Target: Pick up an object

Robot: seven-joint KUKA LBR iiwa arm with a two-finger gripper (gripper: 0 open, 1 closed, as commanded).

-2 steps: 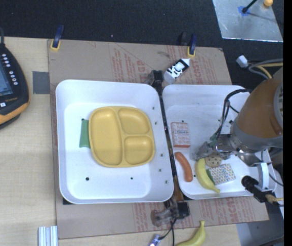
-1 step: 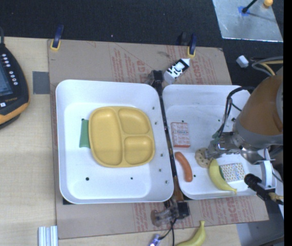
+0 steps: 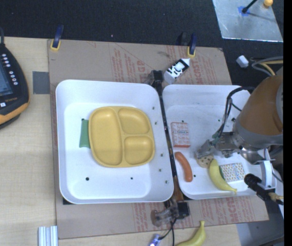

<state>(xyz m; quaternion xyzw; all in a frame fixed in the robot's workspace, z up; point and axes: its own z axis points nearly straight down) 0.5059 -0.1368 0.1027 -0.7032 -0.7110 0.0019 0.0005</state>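
Observation:
The right bin (image 3: 197,99) holds a red sausage (image 3: 184,166), a yellow banana (image 3: 218,176), a small red-and-white packet (image 3: 180,134), a flat patterned pouch (image 3: 232,171) and a small beige piece (image 3: 204,161). My gripper (image 3: 206,150) reaches in from the right and hangs low over the bin, just above the beige piece and left of the banana's top. I see nothing clearly between its fingers. The arm's orange band (image 3: 265,104) covers the bin's right side.
The left bin (image 3: 69,101) carries a yellow sectioned plate (image 3: 121,136) with a green item (image 3: 84,133) under its left edge. A teach pendant (image 3: 0,86) lies at the far left. Another banana (image 3: 194,236) rests on the cardboard below the bins.

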